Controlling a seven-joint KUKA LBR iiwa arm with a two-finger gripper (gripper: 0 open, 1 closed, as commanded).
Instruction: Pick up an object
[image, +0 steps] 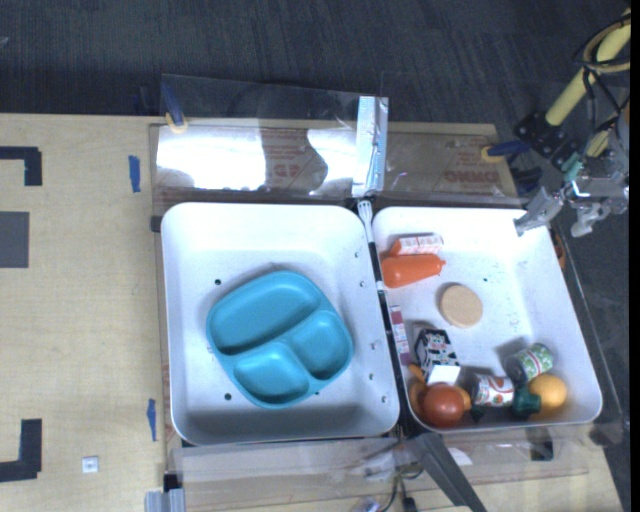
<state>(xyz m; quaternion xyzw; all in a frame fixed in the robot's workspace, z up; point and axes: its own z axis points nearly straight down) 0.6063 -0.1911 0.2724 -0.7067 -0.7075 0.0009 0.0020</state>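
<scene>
The gripper (545, 208) hangs over the right bin's (520, 275) far right corner; whether its jaws are open, I cannot tell. A tan disc (462, 305) lies mid-bin, well apart from it.

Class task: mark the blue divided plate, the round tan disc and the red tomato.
blue divided plate (280, 338): camera view, central ridge.
round tan disc (462, 306): camera view, top face.
red tomato (445, 404): camera view, upper skin.

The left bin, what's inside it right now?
The left bin holds one blue divided tray, lying tilted with three compartments that look bare. Whatever part of the bin floor lies beneath the tray is covered.
</scene>
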